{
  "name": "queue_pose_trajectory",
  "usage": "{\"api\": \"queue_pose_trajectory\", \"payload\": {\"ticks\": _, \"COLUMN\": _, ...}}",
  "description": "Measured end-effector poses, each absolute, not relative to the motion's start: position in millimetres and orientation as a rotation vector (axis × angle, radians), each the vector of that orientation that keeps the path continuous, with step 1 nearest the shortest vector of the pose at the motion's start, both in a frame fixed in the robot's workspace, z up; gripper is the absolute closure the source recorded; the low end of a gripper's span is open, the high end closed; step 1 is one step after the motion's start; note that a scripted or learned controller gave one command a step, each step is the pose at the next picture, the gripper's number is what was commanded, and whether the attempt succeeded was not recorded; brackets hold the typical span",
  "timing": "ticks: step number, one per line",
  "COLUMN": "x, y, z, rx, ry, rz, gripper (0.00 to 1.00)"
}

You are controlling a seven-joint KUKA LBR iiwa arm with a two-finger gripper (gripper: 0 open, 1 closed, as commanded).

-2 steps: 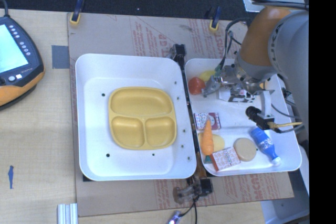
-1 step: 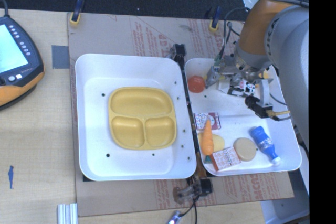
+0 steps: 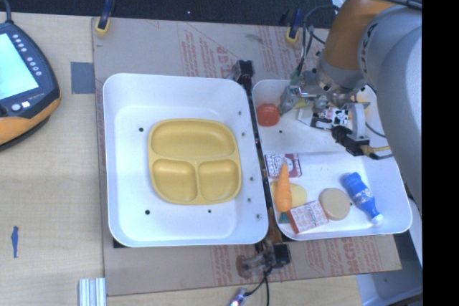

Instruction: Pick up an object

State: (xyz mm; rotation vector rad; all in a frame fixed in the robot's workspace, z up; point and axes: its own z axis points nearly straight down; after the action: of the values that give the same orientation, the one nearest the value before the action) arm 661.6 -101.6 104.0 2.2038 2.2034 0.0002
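Brown cardboard (image 3: 215,46) covers the wooden bench (image 3: 50,197), and two shallow white bins sit on it side by side. A yellow divided plate (image 3: 195,160) rests in the middle of the left bin (image 3: 122,154). Over the far edge of the right bin (image 3: 391,183), the gripper (image 3: 315,100) hangs from the grey arm (image 3: 391,75); whether it is spread or closed cannot be told. A small red ball (image 3: 267,114) lies just beside it, in the far left corner of that bin. Along the near edge lie an orange carrot (image 3: 282,188), a red-and-white packet (image 3: 308,216), a tan round disc (image 3: 334,203) and a blue bottle (image 3: 361,195). A tablet-like controller (image 3: 21,79) rests at the bench's left edge.
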Motion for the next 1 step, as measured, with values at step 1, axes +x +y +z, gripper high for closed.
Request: {"api": "queue_pose_trajectory", "payload": {"ticks": 1, "x": 655.1, "y": -74.1, "z": 109.2, "rx": 2.22, "ry": 2.227, "rz": -0.007, "gripper": 0.0}}
